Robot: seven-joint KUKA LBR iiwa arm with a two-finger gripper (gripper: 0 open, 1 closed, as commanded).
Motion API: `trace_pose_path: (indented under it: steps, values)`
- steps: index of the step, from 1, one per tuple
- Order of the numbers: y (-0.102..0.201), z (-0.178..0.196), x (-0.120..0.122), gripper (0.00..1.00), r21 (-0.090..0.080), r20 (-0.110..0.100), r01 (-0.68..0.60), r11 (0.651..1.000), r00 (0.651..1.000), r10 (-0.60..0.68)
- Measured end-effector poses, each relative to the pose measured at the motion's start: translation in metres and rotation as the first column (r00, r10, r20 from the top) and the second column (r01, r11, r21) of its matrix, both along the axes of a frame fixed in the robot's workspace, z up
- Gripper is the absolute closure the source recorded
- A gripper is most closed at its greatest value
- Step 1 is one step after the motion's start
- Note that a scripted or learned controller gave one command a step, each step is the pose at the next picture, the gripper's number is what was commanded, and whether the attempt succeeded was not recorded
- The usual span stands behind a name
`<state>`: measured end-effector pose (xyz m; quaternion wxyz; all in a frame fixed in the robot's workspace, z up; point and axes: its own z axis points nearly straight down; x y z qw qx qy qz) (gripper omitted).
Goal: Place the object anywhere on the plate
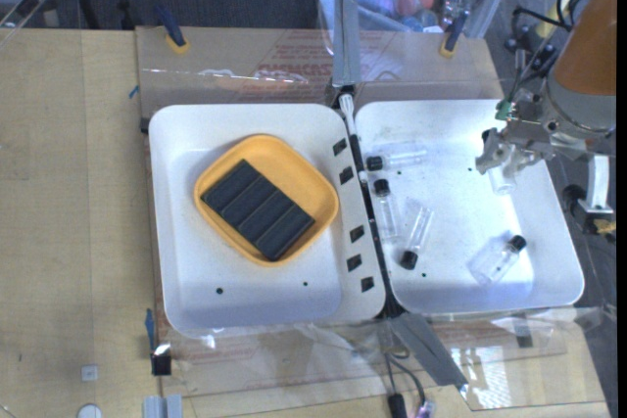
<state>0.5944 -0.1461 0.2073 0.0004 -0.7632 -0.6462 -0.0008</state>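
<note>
A pale wooden bench carries two shallow white bins side by side. The left bin holds an orange plate with a dark ribbed pad on it. The right bin holds several small clear vials with black caps, one near its right wall. The gripper hangs over that bin's far right part; whether it grips anything I cannot tell. The vials look light, rigid and slippery, probably breakable; a grasp across the body, mid-length, seems best.
</note>
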Motion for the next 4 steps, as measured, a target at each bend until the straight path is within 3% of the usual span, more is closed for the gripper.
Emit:
trace_pose_path:
  steps: [1,2,3,4]
  values:
    - [0.045,-0.021,0.004,1.00,0.001,-0.004,-0.169,0.986,0.986,0.169]
    - [0.078,-0.003,0.033,1.00,-0.003,0.002,-0.413,0.911,0.911,0.413]
    - [0.103,-0.023,0.027,1.00,0.000,-0.002,-0.495,0.869,0.869,0.495]
    - [0.124,-0.023,0.052,1.00,-0.004,0.002,-0.578,0.816,0.816,0.578]
